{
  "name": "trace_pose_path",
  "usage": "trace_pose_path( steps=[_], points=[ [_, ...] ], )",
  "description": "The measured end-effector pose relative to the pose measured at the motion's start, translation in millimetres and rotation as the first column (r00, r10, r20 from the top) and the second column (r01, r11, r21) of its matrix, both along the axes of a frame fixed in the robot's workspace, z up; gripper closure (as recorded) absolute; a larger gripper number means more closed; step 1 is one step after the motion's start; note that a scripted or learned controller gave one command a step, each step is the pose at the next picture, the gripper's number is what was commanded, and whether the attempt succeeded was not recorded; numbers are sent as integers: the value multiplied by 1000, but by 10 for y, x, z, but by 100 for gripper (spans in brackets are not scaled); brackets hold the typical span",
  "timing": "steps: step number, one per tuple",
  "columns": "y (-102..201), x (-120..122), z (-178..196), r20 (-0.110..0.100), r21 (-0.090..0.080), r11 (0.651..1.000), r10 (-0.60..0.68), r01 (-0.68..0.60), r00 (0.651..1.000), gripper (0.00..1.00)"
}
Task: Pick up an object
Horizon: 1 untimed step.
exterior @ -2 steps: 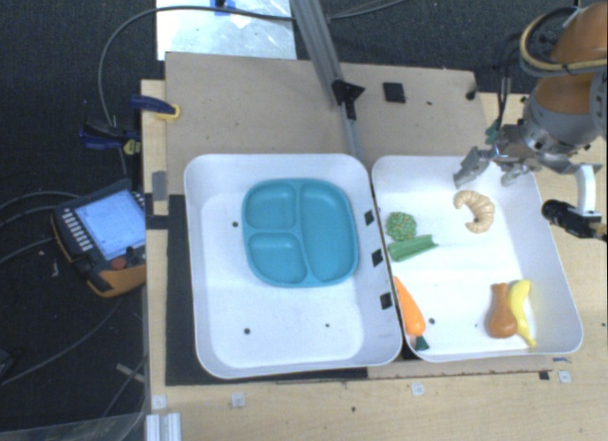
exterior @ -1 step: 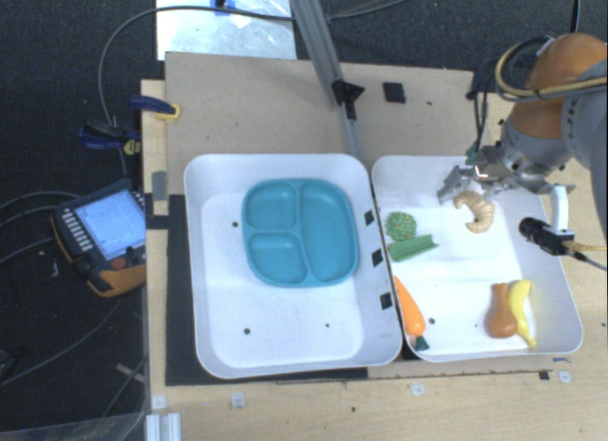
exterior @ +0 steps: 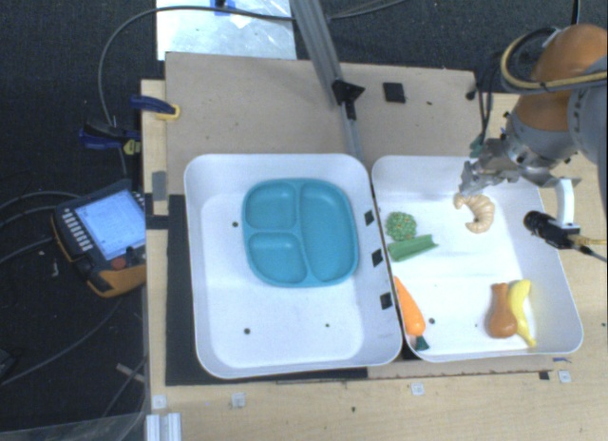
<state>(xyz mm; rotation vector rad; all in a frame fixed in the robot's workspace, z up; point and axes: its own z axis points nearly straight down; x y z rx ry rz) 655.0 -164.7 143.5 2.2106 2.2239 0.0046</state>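
Nearest in the right bin (exterior: 546,282) lie a carrot (exterior: 408,306), a banana (exterior: 521,310) against a brown piece, and broccoli (exterior: 402,225). Farther back, the croissant (exterior: 477,211) lies just below the gripper (exterior: 475,182). It seems to touch the fingertips, but whether they are spread or pinching it I cannot tell. A good grasp would straddle its narrow middle and sink low before squeezing.

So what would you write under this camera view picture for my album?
Robot gripper hovering right over a croissant in the right bin, with a blue plate in the left bin.
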Motion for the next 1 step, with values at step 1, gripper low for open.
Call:
trace_pose_path(
  steps=[1],
  points=[
    [-41, 54, 459, 1, 0, 1000, -1, 1, 1000, 100]
  ],
)
